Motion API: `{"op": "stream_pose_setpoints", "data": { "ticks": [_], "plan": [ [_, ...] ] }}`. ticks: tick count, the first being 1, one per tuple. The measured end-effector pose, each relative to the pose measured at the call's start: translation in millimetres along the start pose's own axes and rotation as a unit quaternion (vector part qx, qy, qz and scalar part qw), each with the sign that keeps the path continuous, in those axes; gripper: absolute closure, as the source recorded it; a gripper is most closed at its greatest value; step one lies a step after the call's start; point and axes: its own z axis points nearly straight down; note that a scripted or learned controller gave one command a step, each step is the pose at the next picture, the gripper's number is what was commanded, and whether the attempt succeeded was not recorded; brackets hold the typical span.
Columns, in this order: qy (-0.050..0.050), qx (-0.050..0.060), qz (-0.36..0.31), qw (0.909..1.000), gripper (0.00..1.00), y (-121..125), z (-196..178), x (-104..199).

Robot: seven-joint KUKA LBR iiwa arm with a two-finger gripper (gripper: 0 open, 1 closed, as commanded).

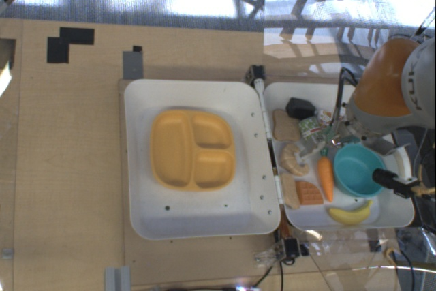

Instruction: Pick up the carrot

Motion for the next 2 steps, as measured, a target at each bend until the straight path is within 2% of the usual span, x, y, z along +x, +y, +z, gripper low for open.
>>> {"op": "stream_pose_setpoints", "data": {
  "ticks": [1,2],
  "plan": [
    [-0.006,-0.017,0.127,0.9918,0.0,-36,20,-2],
    [-0.005,-0.018,0.125,0.992,1.0,-34,9,-2]
  ]
}}
